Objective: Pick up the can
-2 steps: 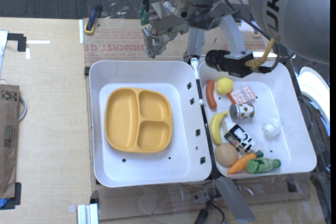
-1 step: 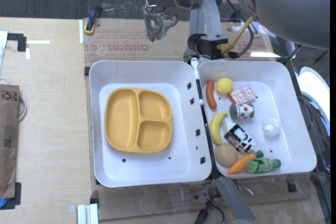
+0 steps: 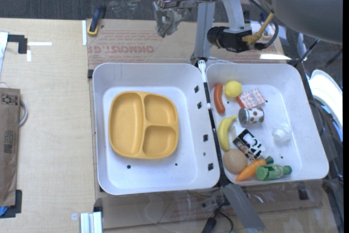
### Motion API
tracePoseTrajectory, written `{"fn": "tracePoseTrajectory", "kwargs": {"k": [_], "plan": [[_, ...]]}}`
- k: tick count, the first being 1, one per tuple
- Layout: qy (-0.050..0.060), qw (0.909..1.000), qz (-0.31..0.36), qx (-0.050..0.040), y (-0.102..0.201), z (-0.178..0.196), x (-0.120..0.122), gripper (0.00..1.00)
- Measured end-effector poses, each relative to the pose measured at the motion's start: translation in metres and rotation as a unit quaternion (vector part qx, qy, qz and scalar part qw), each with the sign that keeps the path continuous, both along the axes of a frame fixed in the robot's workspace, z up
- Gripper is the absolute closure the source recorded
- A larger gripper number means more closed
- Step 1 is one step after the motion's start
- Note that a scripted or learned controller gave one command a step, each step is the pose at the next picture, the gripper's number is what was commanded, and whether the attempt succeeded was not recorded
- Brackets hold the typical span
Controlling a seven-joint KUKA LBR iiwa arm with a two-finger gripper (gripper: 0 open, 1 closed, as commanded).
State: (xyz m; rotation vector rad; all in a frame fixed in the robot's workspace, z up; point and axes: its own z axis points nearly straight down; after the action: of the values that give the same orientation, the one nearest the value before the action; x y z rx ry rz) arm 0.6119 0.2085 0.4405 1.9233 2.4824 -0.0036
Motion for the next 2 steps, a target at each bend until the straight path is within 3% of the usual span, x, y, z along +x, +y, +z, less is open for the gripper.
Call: {"fn": "tracePoseTrajectory", "kwargs": {"k": [1,2], "plan": [[0.001,1.0000,-0.003,-0.0003,0.0027,-0.0010,0.0482,1.00],[0.001,0.9580,-0.287,-0.0007,0.0115,-0.0010,0.0479,1.00]]}}
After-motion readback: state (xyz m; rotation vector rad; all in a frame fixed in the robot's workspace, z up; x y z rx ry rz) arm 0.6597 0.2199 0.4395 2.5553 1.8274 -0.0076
